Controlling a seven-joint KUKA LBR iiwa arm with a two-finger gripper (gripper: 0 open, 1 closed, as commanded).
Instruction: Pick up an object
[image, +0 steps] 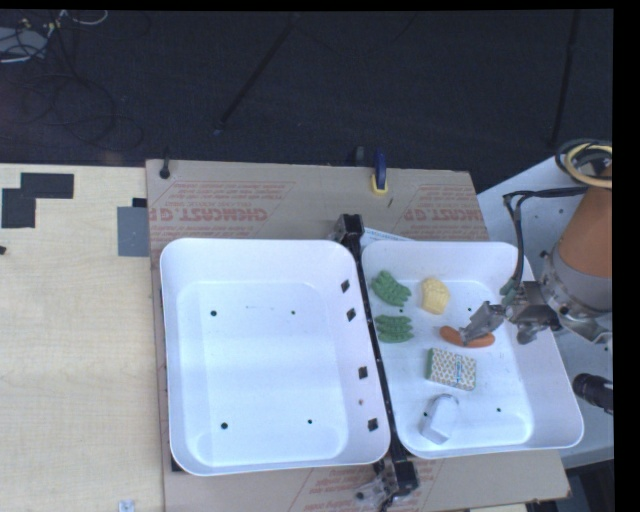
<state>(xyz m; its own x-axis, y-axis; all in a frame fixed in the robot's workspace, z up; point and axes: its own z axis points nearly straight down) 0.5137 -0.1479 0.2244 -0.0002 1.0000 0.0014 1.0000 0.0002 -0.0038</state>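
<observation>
Orange carrot (470, 340) lies directly beneath the gripper (484, 322), touching its tips; whether it grips cannot be told. Judged light, smooth, rigid plastic: grasp across the middle.

Glossy smooth white plastic bins (260, 460) on matt brown printed cardboard (290, 205).

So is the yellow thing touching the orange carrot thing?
Apart. The camera view shows bare white bin floor between the yellow piece and the orange carrot lower right of it.
</observation>
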